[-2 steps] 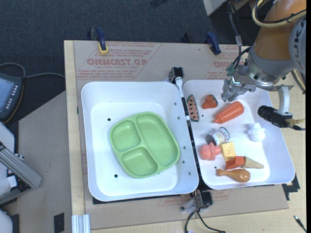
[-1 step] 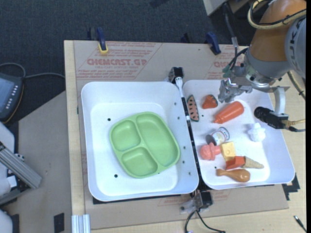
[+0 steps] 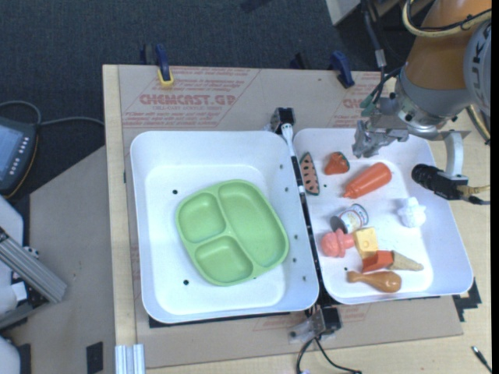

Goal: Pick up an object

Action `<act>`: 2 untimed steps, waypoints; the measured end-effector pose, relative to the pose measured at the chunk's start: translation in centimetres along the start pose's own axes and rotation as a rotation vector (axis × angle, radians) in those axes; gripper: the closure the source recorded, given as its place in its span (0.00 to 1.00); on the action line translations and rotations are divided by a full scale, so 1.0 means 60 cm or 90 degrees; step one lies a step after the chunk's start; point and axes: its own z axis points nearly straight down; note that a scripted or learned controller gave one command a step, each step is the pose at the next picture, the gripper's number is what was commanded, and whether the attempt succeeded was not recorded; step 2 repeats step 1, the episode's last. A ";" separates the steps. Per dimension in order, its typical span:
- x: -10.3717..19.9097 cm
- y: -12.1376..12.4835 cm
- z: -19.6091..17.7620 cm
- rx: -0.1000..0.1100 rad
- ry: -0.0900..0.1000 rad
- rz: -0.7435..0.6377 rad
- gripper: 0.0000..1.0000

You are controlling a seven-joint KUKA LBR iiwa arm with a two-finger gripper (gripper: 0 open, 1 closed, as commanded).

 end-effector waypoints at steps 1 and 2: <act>0.002 -0.006 0.004 0.004 0.001 0.001 1.00; 0.002 -0.006 0.004 0.004 0.001 0.001 1.00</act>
